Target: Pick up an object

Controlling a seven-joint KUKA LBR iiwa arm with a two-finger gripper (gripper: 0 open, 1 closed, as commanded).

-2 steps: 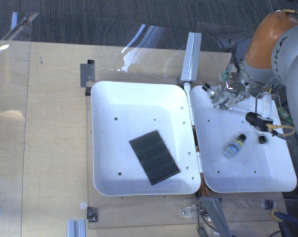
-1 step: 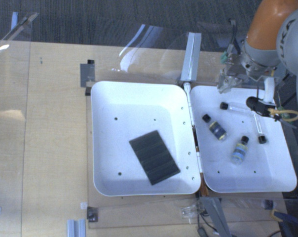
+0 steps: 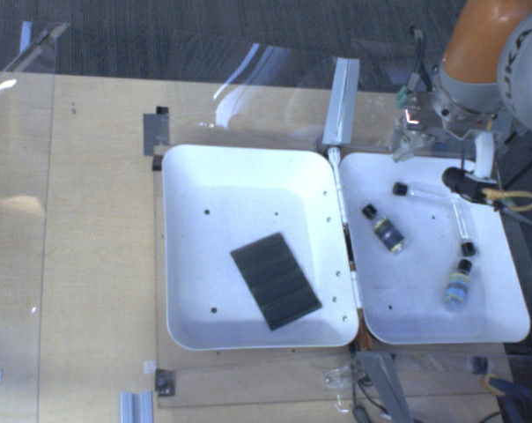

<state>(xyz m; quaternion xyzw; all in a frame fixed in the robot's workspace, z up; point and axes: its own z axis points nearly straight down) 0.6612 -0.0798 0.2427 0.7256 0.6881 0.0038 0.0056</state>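
Bottle (image 3: 387,232) lies well below the fingers (image 3: 405,144).

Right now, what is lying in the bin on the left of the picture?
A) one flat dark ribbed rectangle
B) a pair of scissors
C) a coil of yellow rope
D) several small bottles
A: the left bin holds a single flat dark rectangle with ribbed lines, lying at a slant near its middle, while the small bottles lie in the right bin.
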